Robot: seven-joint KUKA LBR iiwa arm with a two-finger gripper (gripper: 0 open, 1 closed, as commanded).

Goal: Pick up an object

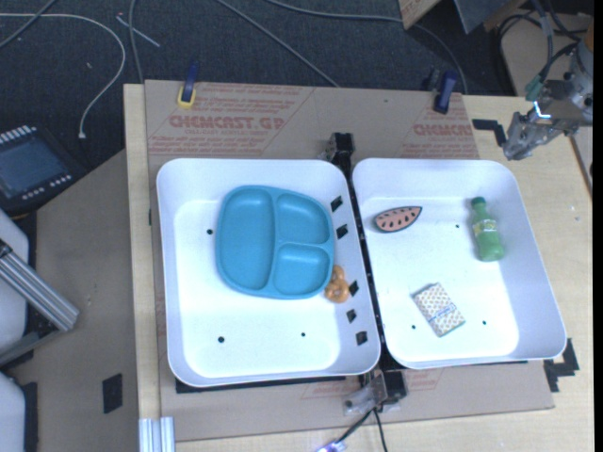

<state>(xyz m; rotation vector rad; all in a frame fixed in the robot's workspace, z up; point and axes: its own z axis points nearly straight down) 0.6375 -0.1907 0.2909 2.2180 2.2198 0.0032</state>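
- Up at the far right of the camera view, my pincer [524,139] hangs off the bench's edge, beyond the far corner of the right bin [537,252]; whether it is spread or closed, I cannot tell, as it is small and blurred there.
- Nothing sits in it that I can see.
- In the right bin lie three things, well apart from one another: a green bottle [487,229] lying near the right wall, a watermelon-slice toy [397,218] near the left wall at the far end, and a small patterned packet [439,309] toward the near side.
- The green bottle is the closest of these to my pincer, yet clearly apart from it.
- In the left bin [188,328] a blue divided plate [275,241] lies flat, taking up the far middle.
- A small orange-brown lump [337,285] rests just beside the plate's near right corner, touching or almost touching it, close to the wall between the bins.
- Both bins stand side by side on a cardboard sheet [151,158] with red printing.
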